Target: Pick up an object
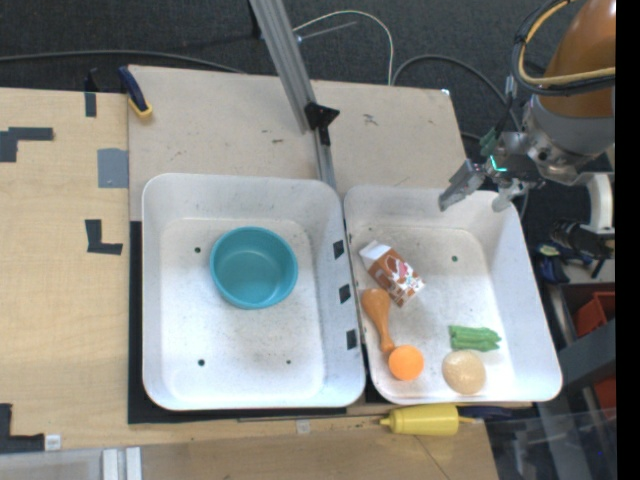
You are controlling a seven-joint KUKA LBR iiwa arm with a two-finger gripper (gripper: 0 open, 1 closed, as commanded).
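Observation:
The right bin (520, 268) holds a brown and white packet (392, 273), a tan drumstick-shaped toy (377, 315), an orange ball (406, 363), a green leafy piece (474, 338) and a beige round object (464, 372). A teal bowl (254, 267) sits in the left bin (170, 298). My gripper (478, 196) hangs over the back edge of the right bin, open, with nothing between its fingers. It is well behind and to the right of the packet.
A yellow bottle (425, 420) lies outside the right bin along its front rim. A grey metal pole (290, 58) slants down to the bins' shared back corner. Cables run behind the bench.

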